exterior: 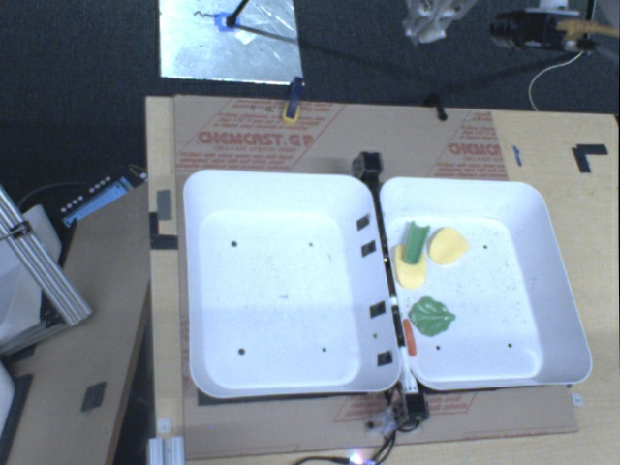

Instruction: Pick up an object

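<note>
Several small objects lie in the left part of the right bin [542,260]: a green stick-shaped piece [417,241], a round yellow piece [448,246], a pale yellow piece [410,269] under the green stick, a dark green leaf shape [431,316] and a thin orange-red piece [410,337] by the divider. My gripper [433,13] hangs at the top edge of the camera view, far above and behind the bins, well apart from all objects. Nothing is seen between its fingers.
The left bin [281,279] lies beside the right one, joined by a black clip strip [383,279]. A shiny metal plate [230,27] lies at the back left. A yellow and blue clamp [292,105] sits on the cardboard's back edge. Cables cross the floor at the top right.
</note>
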Action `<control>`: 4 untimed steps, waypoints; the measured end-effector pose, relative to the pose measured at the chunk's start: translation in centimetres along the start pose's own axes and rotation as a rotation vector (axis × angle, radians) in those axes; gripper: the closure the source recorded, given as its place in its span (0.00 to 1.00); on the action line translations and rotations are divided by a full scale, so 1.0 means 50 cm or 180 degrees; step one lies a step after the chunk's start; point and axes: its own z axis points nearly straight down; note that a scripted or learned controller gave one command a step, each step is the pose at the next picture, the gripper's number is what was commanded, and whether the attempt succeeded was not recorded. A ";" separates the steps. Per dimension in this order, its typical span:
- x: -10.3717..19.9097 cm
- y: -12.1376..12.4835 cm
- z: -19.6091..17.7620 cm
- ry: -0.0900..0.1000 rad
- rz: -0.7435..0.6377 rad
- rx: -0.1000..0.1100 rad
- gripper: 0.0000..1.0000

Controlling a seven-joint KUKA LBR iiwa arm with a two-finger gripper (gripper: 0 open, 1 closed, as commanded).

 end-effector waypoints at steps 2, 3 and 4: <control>-0.309 -0.006 0.001 -0.0001 -0.0005 -0.0005 1.00; -0.171 -0.193 -0.003 0.0019 -0.0057 0.0000 1.00; -0.197 0.007 0.004 0.0001 -0.0034 -0.0012 1.00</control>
